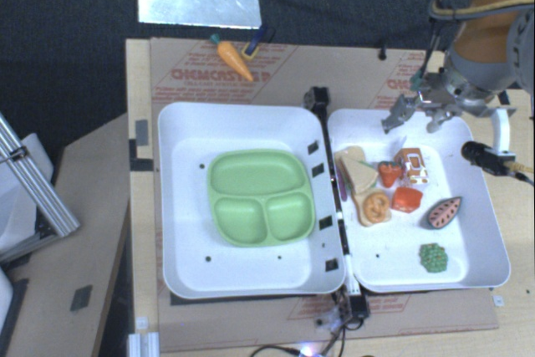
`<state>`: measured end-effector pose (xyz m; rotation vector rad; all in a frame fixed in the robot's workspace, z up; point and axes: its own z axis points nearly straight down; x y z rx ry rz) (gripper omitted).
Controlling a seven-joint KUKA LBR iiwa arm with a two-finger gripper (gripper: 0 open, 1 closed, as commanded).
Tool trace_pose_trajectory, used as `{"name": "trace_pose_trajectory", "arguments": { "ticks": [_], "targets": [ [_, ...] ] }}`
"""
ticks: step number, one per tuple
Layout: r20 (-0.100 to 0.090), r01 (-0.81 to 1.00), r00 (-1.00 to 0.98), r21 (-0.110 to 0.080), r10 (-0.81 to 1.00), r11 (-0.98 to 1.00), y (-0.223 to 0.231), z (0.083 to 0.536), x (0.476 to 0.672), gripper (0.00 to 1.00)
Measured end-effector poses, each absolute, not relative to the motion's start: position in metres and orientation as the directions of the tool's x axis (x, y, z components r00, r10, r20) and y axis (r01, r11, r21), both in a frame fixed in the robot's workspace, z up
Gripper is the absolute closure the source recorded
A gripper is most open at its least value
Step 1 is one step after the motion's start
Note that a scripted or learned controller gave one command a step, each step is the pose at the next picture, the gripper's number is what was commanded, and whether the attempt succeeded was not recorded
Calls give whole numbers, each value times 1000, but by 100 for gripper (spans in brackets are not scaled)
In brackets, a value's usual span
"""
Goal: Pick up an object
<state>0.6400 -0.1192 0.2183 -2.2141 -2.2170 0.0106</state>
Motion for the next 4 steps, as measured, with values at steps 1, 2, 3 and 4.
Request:
{"name": "trace_pose_trajectory", "arguments": {
  "ticks": [1, 2, 3, 4],
  "targets": [
    [0, 1000, -3, 2, 1000, 3, -119, 226, 643, 0],
    [0, 1000, -1, -2, 1000, 1, -122, 166, 637, 0],
    [-3, 1000, -2, 7, 1000, 2, -121, 109, 640, 0],
    [-5, 1000, -1, 20, 1000, 2, -122, 111, 645, 0]
  ]
}}
